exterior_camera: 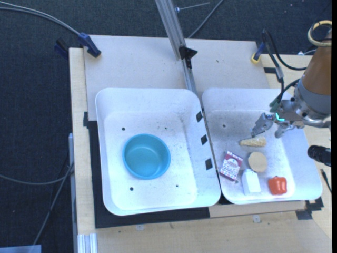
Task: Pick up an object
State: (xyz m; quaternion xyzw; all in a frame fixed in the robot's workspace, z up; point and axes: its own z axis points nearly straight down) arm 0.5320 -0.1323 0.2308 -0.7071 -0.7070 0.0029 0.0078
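Dark carpet (31, 115) surrounds your pale wooden bench (137, 57), with cables trailing across it and a metal pole (171, 20) slanting down to the seam between the two shallow white bins.

Your gripper (269, 128) hangs over the right bin (231, 101), toward its far right part. Its two fingers stand spread apart with nothing between them, tips pointing down and to the left. Behind it the grey wrist and the orange band of the arm (318, 83) rise off the bin's right edge.

Just below the fingertips lies a yellow, ridged piece shaped like a corn cob (253, 141), apart from the fingers as far as you can see. Nearer the bin's front edge sits a flat round tan disc (257, 162), touching or almost touching a small white block (251, 183) in front of it. To their left a pink-and-white packet (230, 166) lies tilted near the bin's left wall. At the front right corner rests a glossy red piece shaped like a pepper (277, 185).

In the speckled left bin (142, 101) a round blue bowl (147, 156) stands upright, left of centre.
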